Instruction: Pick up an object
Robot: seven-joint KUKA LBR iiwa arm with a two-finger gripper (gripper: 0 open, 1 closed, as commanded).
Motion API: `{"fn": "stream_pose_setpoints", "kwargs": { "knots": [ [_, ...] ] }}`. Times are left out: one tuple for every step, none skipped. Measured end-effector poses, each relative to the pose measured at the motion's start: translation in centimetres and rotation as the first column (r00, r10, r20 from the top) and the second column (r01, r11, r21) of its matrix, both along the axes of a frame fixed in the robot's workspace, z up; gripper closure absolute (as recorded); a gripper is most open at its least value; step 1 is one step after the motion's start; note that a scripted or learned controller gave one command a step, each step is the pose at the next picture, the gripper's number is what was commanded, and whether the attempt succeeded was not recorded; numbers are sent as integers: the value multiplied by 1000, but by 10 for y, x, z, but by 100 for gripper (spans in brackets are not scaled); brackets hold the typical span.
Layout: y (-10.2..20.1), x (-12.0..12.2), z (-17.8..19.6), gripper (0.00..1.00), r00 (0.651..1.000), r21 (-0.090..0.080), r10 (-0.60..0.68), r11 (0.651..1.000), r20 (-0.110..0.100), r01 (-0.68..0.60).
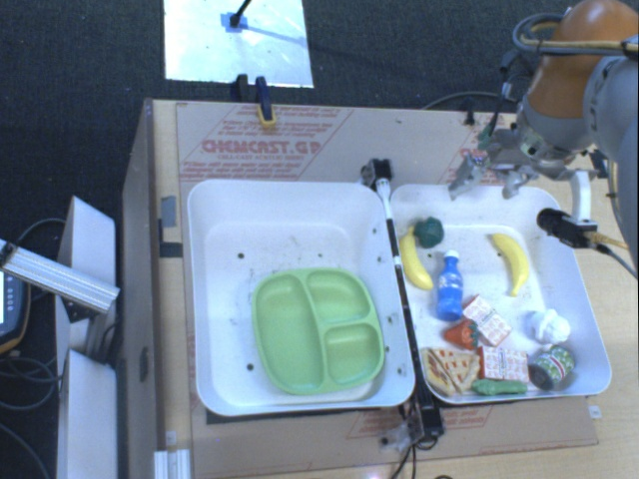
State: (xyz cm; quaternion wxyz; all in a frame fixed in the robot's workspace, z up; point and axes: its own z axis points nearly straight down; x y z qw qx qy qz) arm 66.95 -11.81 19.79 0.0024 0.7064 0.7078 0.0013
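Jaws spread open and empty, poised over the far rim of the right-hand shallow white bin [589,352].

Nothing lies between the jaws of the grey two-finger gripper [491,175], so the pick looks not yet begun: this reads as the approach step. Nearest below them sits a dark green rounded lump [429,232], with a yellow banana [414,259] just beside it on the left; another yellow banana [511,260] curves below the jaws toward the right. Farther below stand a small blue bottle with a white cap [450,284] and a crowd of small packets. Well off to the left, a pale green divided tray [319,329] rests in the left-hand white bin [215,267] on the desk [290,143]. Next, the jaws would need to choose one item, centre over it and descend.
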Motion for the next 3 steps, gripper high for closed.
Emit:
{"fn": "stream_pose_setpoints", "kwargs": {
  "knots": [
    [69,0,-13,0,1000,2,4,1000,-3,-4],
    [26,-1,-38,0,1000,0,0,1000,-4,0],
    [7,-1,-82,0,1000,1,-1,1000,-5,1]
  ]
}}
